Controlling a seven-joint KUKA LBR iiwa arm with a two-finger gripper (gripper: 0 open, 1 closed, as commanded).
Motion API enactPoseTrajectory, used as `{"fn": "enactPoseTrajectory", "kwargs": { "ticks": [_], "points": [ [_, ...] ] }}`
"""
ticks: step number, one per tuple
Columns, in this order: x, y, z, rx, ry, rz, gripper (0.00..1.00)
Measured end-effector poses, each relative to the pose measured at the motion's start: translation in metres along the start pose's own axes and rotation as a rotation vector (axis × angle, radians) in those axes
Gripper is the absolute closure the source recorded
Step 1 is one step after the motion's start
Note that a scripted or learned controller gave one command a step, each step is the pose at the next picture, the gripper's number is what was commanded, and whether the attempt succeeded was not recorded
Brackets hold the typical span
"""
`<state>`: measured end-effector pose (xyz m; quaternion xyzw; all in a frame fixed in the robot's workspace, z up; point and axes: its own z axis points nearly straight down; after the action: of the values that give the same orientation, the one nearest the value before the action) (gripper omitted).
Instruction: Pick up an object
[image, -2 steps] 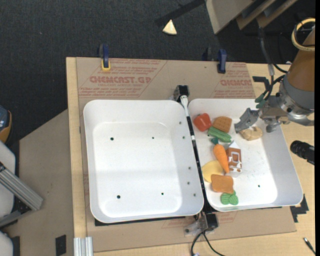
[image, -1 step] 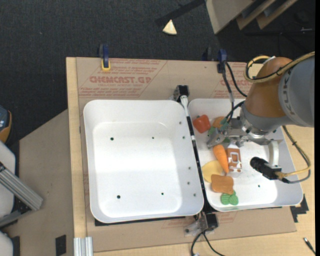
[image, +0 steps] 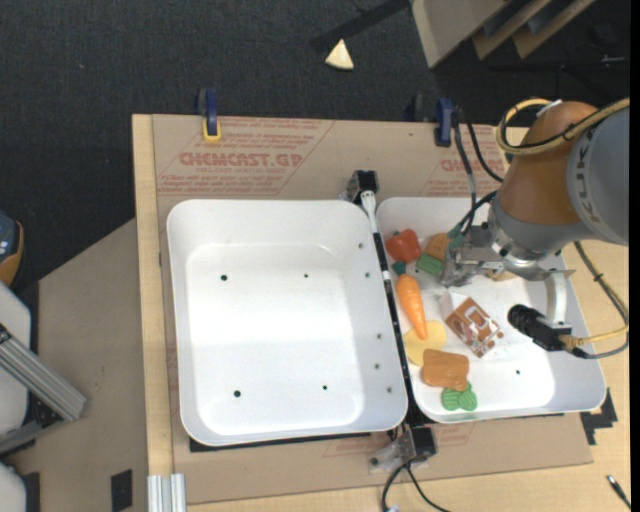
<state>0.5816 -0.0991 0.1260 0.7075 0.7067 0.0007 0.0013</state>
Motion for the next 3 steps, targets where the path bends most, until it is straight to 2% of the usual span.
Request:
{"fn": "enactPoseTrajectory", "kwargs": {
  "ticks": [1, 2, 3],
  "points": [
    [0.000, 0.000, 0.001, 0.001, 0.000, 0.000, 0.00],
    [0.008, 0.035, 0.043, 0.000, 0.000, -0.003, 0.00],
    [-0.003, 0.069, 0.049, 0.094, 0.014, -0.016, 0.00]
  ]
}}
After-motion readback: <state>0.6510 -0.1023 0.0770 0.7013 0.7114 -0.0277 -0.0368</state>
